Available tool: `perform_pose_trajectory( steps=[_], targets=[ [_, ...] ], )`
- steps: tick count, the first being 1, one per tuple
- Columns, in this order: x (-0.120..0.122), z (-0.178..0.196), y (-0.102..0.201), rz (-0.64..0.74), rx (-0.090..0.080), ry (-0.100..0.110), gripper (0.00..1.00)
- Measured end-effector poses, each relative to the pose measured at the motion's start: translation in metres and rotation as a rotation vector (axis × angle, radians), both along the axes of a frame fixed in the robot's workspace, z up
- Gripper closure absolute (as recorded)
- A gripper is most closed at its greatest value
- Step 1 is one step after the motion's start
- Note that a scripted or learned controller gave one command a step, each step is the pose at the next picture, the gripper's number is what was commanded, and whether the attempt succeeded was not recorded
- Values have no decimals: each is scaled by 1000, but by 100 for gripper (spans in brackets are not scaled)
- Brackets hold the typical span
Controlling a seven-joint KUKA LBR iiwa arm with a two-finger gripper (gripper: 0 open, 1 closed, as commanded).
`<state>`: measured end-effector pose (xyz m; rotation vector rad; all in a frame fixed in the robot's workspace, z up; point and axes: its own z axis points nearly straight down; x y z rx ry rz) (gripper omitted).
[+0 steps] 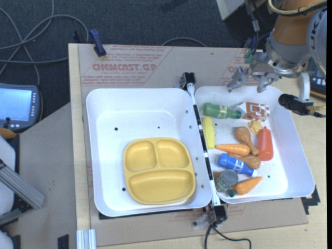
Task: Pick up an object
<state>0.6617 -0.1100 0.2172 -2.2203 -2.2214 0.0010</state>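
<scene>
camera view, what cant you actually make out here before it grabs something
- Green bottle: label too small to read.
- Small can: print blurred.
- Arm's upper part: cut off by the top and right edges.
- Orange-and-white packet: too small to identify.
- Brown piece: partly hidden under the blue bottle.

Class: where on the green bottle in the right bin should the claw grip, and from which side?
Grip the green bottle across its thick body, coming from above. It lies flat, pointing left-right, with bare bin floor on both long sides for the fingers.
</scene>
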Motion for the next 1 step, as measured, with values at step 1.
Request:
perform_pose_trajectory(
  steps=[1],
  targets=[
    [-51, -141, -37, -5, 2, 12, 0]
  ],
)
